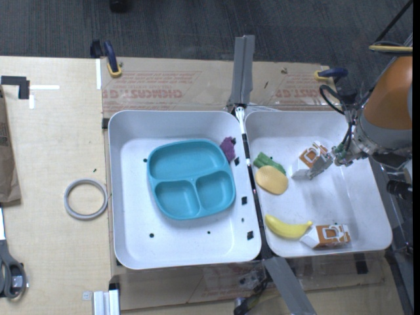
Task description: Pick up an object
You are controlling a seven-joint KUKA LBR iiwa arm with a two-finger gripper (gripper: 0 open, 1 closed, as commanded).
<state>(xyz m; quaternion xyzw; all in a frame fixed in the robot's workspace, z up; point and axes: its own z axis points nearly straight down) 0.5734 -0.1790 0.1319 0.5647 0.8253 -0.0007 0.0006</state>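
Observation:
My gripper [314,168] hangs low in the right bin [367,202], reaching in from the right edge. It sits just below and against a small orange and white carton [312,154], and part of it overlaps the carton. Left of it lie a yellow-orange rounded fruit [272,180] and a green piece [265,160] tucked behind that. A banana [287,228] and a second orange carton [332,235] rest near the bin's front wall.
The left bin [125,195] holds a blue divided plate [190,179] with a small purple object [228,148] at its far right corner. A roll of tape [86,198] lies on the bench to the left, and scissors [12,275] at the lower left.

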